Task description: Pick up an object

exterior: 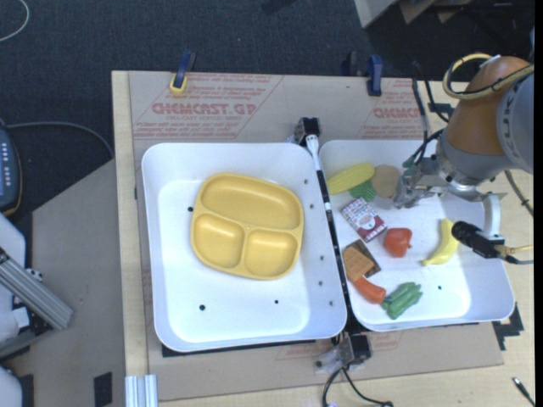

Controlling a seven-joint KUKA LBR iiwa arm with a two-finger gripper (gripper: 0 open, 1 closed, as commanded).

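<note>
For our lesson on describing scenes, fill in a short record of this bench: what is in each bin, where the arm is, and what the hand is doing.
left bin: yellow plate with three compartments
right bin: corn, red packet, tomato, banana, brown block, carrot, green pods, tan round piece
arm: reaches in from the right, over the right bin's far side
hand: low, beside the tan round piece; fingers too unclear to judge
held object: none seen

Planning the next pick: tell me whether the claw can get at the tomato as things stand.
Probably yes. The tomato lies uncovered in the right bin, with small gaps to the red packet and banana. The claw is just above it in the camera view.
</note>
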